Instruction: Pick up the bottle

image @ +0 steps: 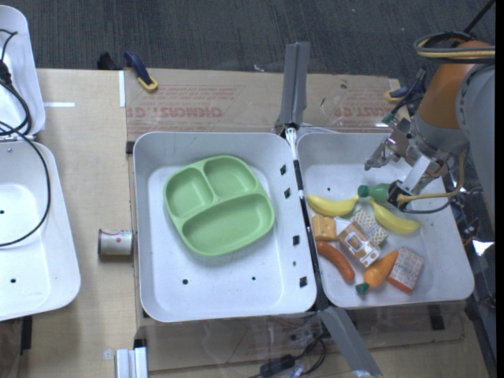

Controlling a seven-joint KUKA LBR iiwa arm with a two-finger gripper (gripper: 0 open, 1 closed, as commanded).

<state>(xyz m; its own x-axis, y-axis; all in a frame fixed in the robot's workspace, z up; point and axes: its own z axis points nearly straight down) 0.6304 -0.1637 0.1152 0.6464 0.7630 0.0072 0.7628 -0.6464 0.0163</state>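
Observation:
The bottle [373, 191] is small and green. It lies in the right bin [441, 286] between two yellow bananas, partly hidden by the robot's wrist parts. My gripper [376, 159] hangs over the back of the right bin, just above and behind the bottle, with nothing visibly held. The grey arm with its orange band [457, 61] comes in from the right.
The right bin also holds two bananas [332, 205] [395, 220], an orange block [323, 228], a sausage [337, 261], a carrot [379, 269] and two small boxes [361, 242] [406, 269]. A green divided plate [220, 205] lies in the left bin [150, 211]. A small can [116, 242] rests on the bench.

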